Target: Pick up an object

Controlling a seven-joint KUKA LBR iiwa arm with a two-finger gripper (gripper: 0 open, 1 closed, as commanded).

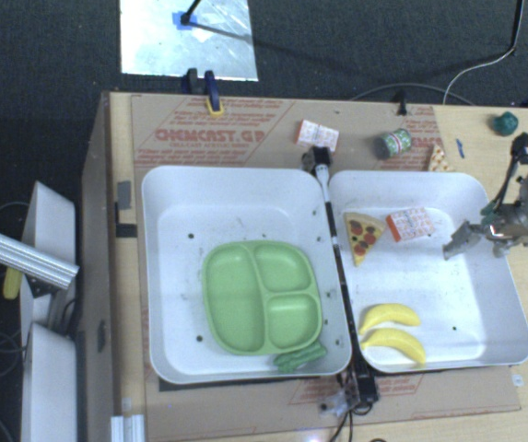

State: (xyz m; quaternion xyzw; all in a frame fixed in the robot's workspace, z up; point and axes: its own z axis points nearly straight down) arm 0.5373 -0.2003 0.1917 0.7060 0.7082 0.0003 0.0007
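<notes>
In the right bin (512, 334) lie a toy pizza slice (363, 235), a red-and-white packet (409, 224) and two yellow bananas (393, 331) near the front. My gripper (474, 239) hangs over the right bin's right side, to the right of the packet and apart from it. Nothing shows in the gripper. The left bin (167, 219) holds a green divided plate (262, 296), with a small green object (299, 357) at its front edge.
On the bench behind the bins sit a white tag (318, 134), a small green-and-white can (395, 142) and a teal ball (506, 122). A black divider (334, 238) runs between the bins. A cable (485, 63) trails across the floor at the back right.
</notes>
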